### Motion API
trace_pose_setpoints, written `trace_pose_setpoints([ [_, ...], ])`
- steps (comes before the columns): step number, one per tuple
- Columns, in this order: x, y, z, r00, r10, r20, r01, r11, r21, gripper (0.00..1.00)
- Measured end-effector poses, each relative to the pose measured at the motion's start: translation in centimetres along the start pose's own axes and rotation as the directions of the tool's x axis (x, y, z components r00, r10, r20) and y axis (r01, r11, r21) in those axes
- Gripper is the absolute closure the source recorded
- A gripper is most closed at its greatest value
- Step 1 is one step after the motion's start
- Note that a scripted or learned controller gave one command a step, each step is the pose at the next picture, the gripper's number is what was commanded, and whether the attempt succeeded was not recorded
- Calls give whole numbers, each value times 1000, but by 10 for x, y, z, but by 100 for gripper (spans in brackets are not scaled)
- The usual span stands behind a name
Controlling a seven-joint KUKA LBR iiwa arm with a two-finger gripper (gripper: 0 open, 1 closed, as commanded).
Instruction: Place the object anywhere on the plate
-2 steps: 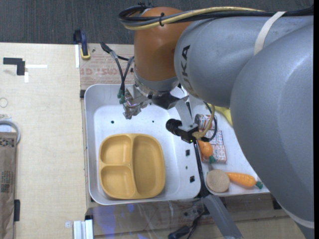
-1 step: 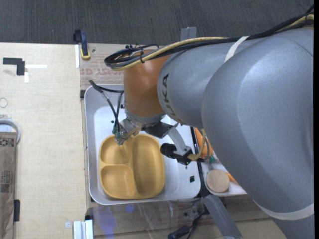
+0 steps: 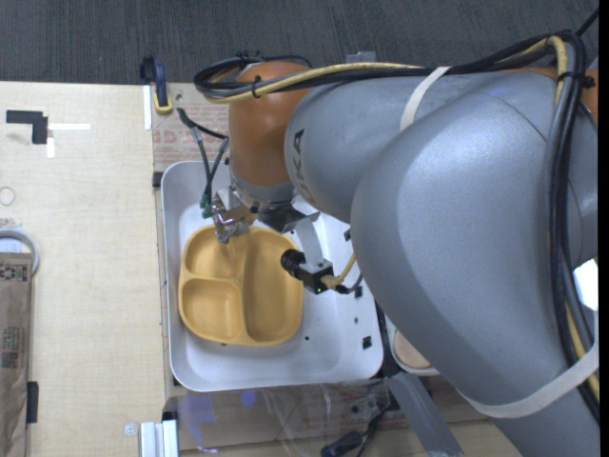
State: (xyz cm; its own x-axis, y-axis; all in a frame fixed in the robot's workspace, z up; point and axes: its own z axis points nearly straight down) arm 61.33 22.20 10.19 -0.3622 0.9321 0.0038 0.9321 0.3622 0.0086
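Looking down, we see our grey arm [image 3: 447, 217] poised over the yellow divided plate [image 3: 243, 288] in the white bin [image 3: 276, 369]; its gripper [image 3: 228, 222] sits at the plate's twelve o'clock, and we cannot tell its state or locate the object.

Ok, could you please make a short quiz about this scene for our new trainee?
1. True or false: the yellow plate lies inside a white bin.
2. How many compartments does the plate have? A) two B) three C) five
3. Fill in: the band on the arm, above the wrist, is ___.
Key: 1 true; 2 B; 3 orange.
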Motion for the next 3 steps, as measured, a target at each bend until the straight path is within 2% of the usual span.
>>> trace_pose_setpoints([
  [1, -5, 17, 0, 985, -170, 3, 170, 985, 1, 100],
  [2, 13, -32, 7, 941, -339, 3, 339, 941, -3, 100],
  [3, 14, -30, 4, 941, -339, 5, 339, 941, -9, 0],
])
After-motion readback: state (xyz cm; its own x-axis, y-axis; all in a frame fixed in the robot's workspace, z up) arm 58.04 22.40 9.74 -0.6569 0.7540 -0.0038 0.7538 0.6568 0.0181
